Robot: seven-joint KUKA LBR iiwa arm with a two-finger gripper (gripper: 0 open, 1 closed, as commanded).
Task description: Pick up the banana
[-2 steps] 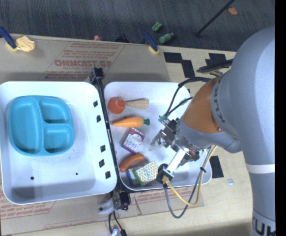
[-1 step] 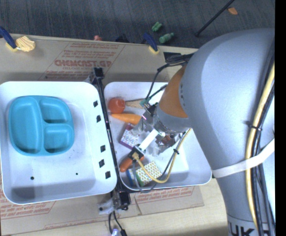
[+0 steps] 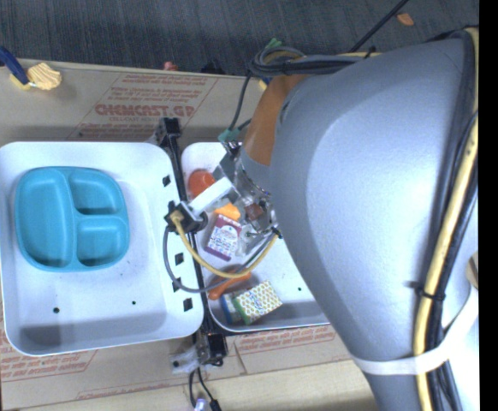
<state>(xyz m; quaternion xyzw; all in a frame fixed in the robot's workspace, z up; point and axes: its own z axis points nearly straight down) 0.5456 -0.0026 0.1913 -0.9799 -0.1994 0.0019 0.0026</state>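
Observation:
My gripper (image 3: 246,209) reaches down into the right bin (image 3: 199,157) near its left wall, among a cluster of small items. The big grey arm (image 3: 377,204) covers most of that bin. A thin yellow curve (image 3: 228,270) runs under the gripper; I cannot tell whether it is part of the banana or a cable. Right at the gripper lie a white and purple packet (image 3: 222,239) and a small orange item (image 3: 227,215). A red-orange round thing (image 3: 200,181) sits just behind them.
A blue three-compartment tray (image 3: 71,217) lies in the left bin (image 3: 86,324). Near the right bin's front wall are an orange stick-like item (image 3: 231,283) and a green patterned box (image 3: 255,301). Black cables (image 3: 174,255) loop over the divider between the bins.

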